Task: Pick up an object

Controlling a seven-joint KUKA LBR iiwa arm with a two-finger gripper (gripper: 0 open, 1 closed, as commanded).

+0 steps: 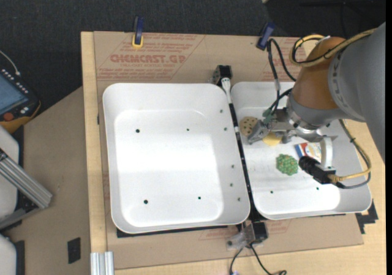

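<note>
Arm (343, 75): grey with an orange band; it reaches in from the right and bends down over the right bin (275, 203)
Gripper (264, 133): low in the right bin's upper left part, near the divide between the bins; whether the claw is released or clenched cannot be told from this view
Yellow object (272, 141): just beside the gripper tip, partly hidden by it; contact cannot be told
Tan round object (248, 125): left of the gripper, close to the bin's left wall
Green bumpy object (286, 164): below the gripper, apart from it, on the bin floor
Blue-and-red item (304, 150): right of the green object, partly under the wrist
Left bin (116, 163): white; beside the right bin, the two rims touching
</note>
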